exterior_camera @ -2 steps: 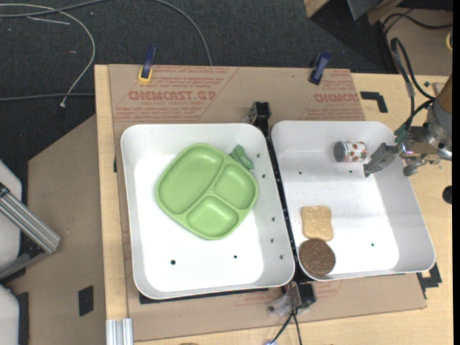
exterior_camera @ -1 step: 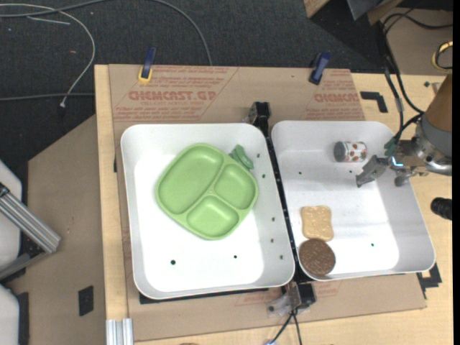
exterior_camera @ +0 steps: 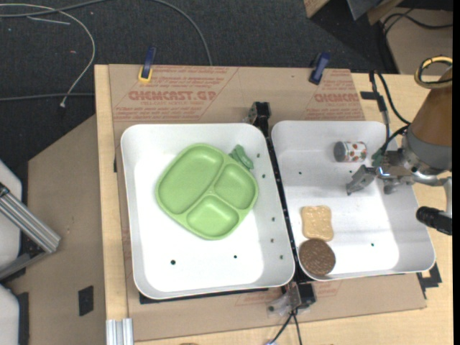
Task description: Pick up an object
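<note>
Small can (exterior_camera: pixel 350 150), far right bin (exterior_camera: pixel 410 250): light, rigid, rolls; grasp across its sides. Gripper (exterior_camera: pixel 366 177) fingers apart, holding nothing.

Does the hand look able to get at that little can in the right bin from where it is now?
Probably yes. The small can lies on its side on bare bin floor in the right bin, just up and left of the hand. The toast slice and brown round piece lie well clear.
</note>
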